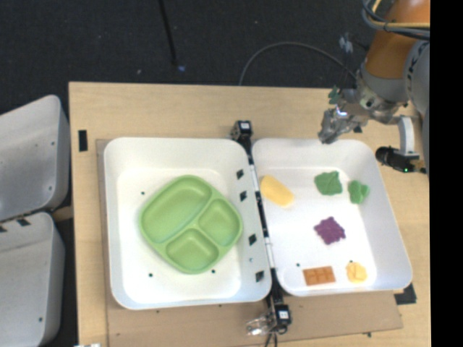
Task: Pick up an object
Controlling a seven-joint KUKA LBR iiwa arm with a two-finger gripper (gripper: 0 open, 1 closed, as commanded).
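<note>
The right bin (383,194) holds several small objects. A yellow oval piece (276,191) lies at its left. Two green pieces, a larger one (328,183) and a smaller one (357,191), lie toward the far right. A purple piece (330,230) sits in the middle. An orange waffle-like block (319,275) and a small yellow piece (355,271) lie near the front wall. My gripper (332,130) hangs above the bin's far rim, up and back from the green pieces, with nothing seen between its fingers.
The left bin (116,215) holds a green divided plate (191,223). A black cable loops over the dark floor behind the bench. Clips join the two bins along the middle seam (255,215). White chairs stand at the left.
</note>
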